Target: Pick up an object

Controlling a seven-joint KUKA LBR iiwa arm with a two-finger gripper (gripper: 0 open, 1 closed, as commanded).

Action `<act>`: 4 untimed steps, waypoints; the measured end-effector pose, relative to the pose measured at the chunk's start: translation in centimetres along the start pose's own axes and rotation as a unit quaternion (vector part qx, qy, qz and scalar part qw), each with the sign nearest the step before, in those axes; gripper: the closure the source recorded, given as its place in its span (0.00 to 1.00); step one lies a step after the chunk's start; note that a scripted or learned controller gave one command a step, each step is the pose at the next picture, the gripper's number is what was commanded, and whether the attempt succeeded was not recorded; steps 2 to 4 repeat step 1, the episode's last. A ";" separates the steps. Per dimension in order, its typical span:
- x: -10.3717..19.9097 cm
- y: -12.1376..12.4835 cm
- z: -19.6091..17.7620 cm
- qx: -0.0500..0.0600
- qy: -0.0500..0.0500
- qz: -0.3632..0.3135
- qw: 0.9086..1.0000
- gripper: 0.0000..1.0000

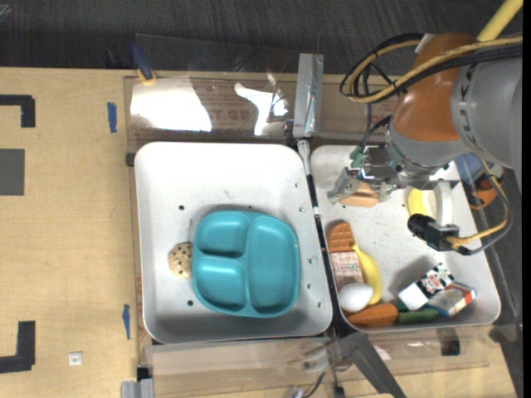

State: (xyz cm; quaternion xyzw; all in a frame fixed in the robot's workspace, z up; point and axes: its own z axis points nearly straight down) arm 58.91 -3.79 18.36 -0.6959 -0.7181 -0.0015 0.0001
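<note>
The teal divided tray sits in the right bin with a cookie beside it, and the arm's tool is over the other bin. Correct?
Not quite. The camera view shows the teal divided tray in the left bin, not the right one. The rest holds: the cookie lies beside the tray, and the tool is over the other bin.

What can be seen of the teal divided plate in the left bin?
The teal divided plate is a rounded-square tray of what looks like smooth plastic, with three compartments: two smaller ones stacked on its left and one long one on its right. It lies flat and face up on the floor of the left bin, toward the bin's lower middle. A speckled cookie sits against its left edge. Nothing visible lies in its compartments.
</note>
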 end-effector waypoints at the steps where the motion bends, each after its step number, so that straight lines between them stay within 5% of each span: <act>1: 2.3 2.0 0.3 0.003 -0.001 0.014 1.000 1.00; 4: 2.3 2.0 0.3 0.003 -0.001 0.014 1.000 1.00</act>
